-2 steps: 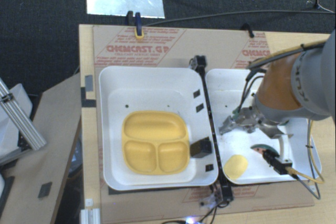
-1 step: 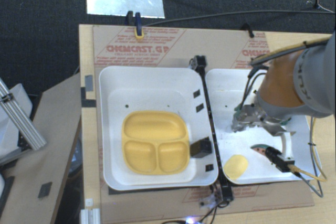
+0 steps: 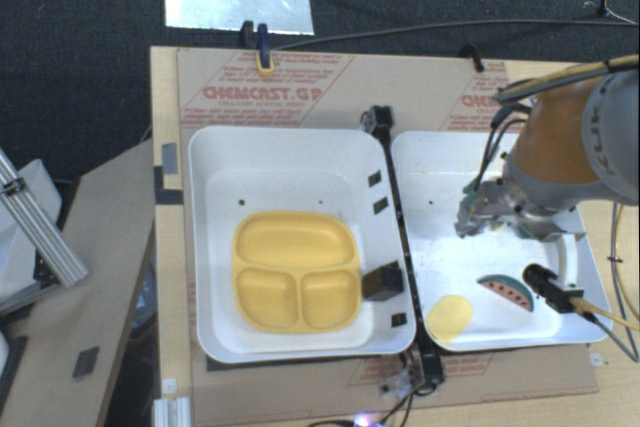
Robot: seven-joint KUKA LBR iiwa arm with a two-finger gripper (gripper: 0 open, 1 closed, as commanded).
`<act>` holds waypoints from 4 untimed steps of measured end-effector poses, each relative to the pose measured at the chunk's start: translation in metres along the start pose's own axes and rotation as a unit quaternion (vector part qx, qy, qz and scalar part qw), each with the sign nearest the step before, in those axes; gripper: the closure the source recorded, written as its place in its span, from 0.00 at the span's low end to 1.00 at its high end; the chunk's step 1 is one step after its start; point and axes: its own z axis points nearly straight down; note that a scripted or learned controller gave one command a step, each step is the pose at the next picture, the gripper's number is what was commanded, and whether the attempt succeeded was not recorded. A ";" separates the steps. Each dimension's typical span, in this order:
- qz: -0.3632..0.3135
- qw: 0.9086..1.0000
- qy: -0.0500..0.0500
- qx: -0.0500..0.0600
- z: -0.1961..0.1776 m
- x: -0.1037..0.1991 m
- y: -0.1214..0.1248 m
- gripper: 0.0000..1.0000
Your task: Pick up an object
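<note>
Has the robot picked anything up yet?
Not yet. The end effector hangs over the right bin with nothing seen in it. The watermelon slice and the yellow disc lie on the bin floor. The yellow tray sits in the left bin. The grab is left.

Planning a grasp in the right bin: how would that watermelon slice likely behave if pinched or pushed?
The watermelon slice lies flat on the right bin floor, so it probably slides rather than rolls. It looks thin and low, likely hard to pinch from above. It seems a small toy, probably light; a nudge could send it toward the yellow disc.
</note>
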 end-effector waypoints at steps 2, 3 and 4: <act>-0.001 1.000 0.000 0.001 -0.061 0.002 -0.006 1.00; -0.005 1.000 0.002 0.001 -0.058 0.061 0.014 1.00; -0.004 1.000 0.001 0.002 -0.066 0.109 0.021 1.00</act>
